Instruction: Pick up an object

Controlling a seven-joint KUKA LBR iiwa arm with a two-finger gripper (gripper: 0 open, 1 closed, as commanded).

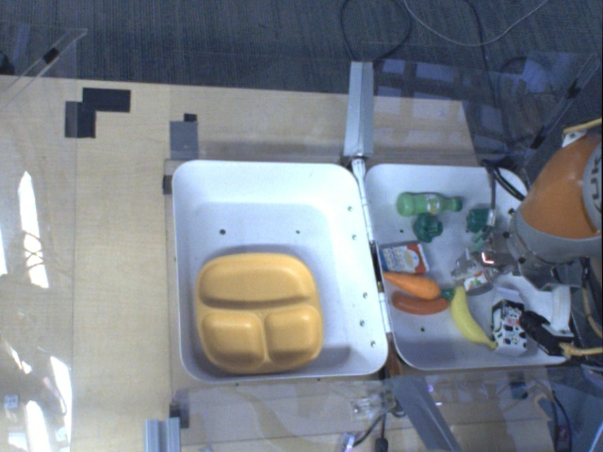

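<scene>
The gripper [482,264] hangs low in the right bin [415,345], toward its right side, at the end of the grey arm [565,205] with its orange band that comes in from the right edge. Whether it is spread or pressed together cannot be told; its tip is a small blur of metal with a reddish glint, and nothing can be seen pinched in it.

Just near of the tip lies a yellow banana [465,317], curved, running toward the near right corner. To its left lie an orange carrot [412,284] and, touching it on the near side, a darker orange-brown sausage [420,303]. A small carton [402,256] with a red and blue label sits just beyond the carrot. Farther back lie a green bottle [426,203] on its side, a dark green lump [429,227] and a teal piece [479,219]. A white and black item [509,326] rests at the near right.

The left bin [198,196] holds a yellow divided tray [258,311], upside down, in its near half.
</scene>
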